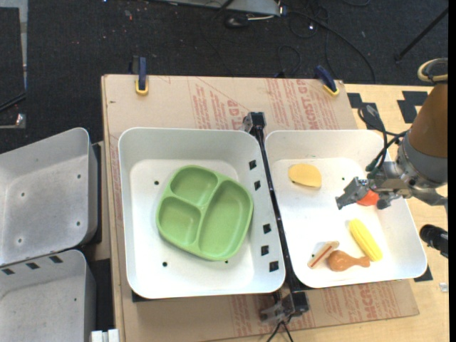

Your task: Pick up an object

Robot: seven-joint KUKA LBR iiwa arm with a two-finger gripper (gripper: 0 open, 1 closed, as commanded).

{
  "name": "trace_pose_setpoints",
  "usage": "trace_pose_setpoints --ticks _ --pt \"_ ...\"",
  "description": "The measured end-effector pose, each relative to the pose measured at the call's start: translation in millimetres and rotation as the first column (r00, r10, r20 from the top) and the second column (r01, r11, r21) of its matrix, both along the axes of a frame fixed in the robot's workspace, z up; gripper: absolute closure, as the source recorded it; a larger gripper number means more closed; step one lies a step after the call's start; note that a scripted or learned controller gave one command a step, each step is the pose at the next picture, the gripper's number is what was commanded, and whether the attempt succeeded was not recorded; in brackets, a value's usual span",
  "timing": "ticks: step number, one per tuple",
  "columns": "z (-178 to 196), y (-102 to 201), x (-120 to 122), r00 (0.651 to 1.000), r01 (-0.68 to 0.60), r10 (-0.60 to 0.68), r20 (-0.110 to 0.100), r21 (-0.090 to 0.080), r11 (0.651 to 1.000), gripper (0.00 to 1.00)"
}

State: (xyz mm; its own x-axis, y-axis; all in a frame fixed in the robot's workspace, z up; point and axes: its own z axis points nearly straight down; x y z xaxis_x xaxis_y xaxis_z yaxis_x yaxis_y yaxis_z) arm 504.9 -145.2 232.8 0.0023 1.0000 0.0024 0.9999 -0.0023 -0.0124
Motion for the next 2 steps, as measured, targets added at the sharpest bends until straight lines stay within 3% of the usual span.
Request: trace_pose_setpoints --ticks 1,2 --pt "5.8 0.3 2.5 1.0 -0.003 0.003 0.011 -0.002 1.0 0.0" --pt "-46.8 6.0 11.0 1.0 -0.002 0.002 0.008 -0.001 1.0 0.0"
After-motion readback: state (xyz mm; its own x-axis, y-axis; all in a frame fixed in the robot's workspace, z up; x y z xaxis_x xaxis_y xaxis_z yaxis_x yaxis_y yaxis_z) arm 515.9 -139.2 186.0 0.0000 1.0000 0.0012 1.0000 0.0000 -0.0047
